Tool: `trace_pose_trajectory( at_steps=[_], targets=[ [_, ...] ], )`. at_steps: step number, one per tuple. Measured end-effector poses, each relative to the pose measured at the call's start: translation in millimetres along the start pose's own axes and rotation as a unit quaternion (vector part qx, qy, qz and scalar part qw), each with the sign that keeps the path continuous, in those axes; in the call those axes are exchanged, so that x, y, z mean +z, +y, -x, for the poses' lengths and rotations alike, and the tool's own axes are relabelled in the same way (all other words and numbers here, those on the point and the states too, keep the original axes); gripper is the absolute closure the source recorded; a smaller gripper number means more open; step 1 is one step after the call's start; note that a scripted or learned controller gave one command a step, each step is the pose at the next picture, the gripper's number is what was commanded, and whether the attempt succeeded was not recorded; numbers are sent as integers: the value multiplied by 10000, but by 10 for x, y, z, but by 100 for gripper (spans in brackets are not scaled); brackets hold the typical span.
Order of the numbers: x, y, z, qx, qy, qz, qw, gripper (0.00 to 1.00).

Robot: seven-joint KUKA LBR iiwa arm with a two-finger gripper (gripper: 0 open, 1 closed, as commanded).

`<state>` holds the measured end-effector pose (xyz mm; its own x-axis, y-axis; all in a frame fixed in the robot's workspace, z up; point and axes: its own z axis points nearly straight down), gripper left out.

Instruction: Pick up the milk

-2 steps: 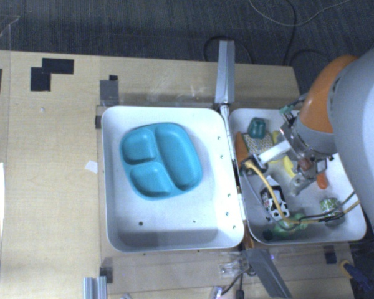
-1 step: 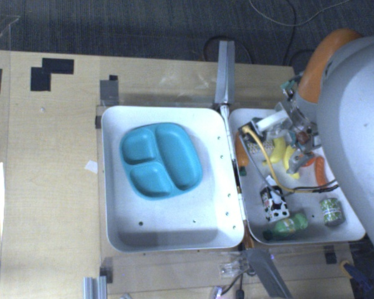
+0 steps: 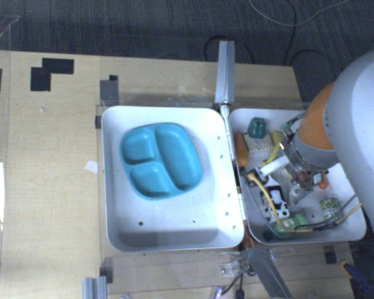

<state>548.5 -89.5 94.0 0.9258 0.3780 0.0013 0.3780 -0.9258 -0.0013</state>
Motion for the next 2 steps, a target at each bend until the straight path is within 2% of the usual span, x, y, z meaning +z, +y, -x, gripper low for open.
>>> trace_pose_trajectory(
  at_steps=[1, 2],
  targets=[
    [-373, 248, -620, -509, 10, 8, 9987, 0],
    [-480, 236, -639, -554, 17, 8, 9985, 100]
  ],
)
